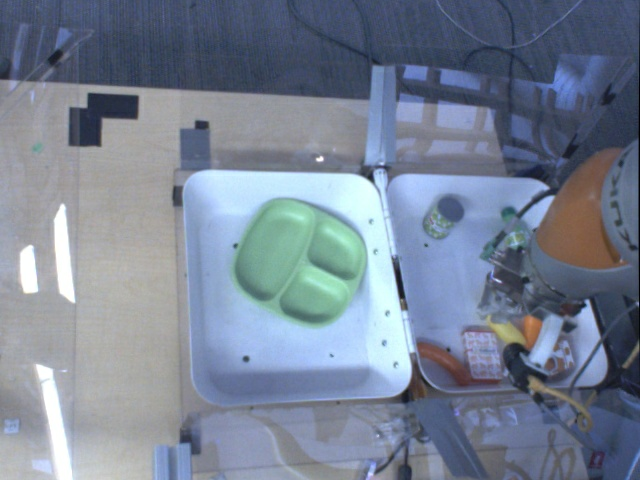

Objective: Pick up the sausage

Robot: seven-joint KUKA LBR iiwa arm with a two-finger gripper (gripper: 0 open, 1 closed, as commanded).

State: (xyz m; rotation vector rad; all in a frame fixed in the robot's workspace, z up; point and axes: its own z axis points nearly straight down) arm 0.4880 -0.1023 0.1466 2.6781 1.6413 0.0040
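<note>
Orange-red, slender sausage (443, 360) lies along the right bin's (450, 268) front wall.

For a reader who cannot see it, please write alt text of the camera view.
The grey arm's gripper hangs over the right bin, above the red sausage lying near the bin's front edge beside a small packet. A small can stands toward the back of that bin, and the left bin holds a green divided plate.

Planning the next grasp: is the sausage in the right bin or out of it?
In. The sausage lies flat on the right bin floor, at its near-left corner beside the red packet.
</note>
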